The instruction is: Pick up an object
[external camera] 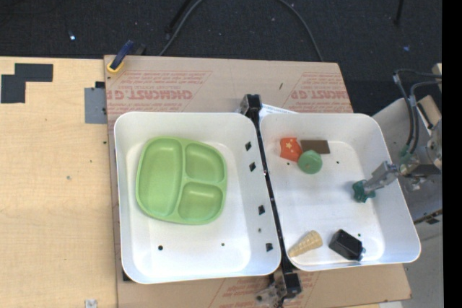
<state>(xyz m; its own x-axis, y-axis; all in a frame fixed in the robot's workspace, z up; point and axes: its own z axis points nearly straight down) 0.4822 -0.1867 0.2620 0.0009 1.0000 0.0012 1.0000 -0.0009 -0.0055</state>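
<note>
The cardboard sheet (216,86) under both bins carries red printed lettering, seen upside down and mirrored; it appears twice along the far edge, and the letters cannot be read with confidence. More red print shows at the near edge, cut off by the bins.

The left bin (130,155) holds a light green divided plate (182,179) with three compartments, lying flat.

The right bin (393,169) holds five loose objects:
- A red block (290,148) with a small pale mark, near the far wall.
- A dark brown bar (315,146), just beside the red block.
- A green ball (310,162), touching or nearly touching the bar's near edge.
- A tan cone (306,243), lying on its side near the near wall.
- A black box-shaped object (346,244), tilted, just beside the cone; its detail is too dark to resolve.

The tool (361,190) enters over the right rim of the right bin. A grey link leads to a teal-green tip low over the bin floor. Whether the tip is open or closed cannot be told at this size, and nothing can be made out in its grip. It is well apart from all five objects, between the ball and the black object.

The arm behind the tool is cut off at the right margin. Cables (238,0) lie on the dark floor beyond the table (50,191).
</note>
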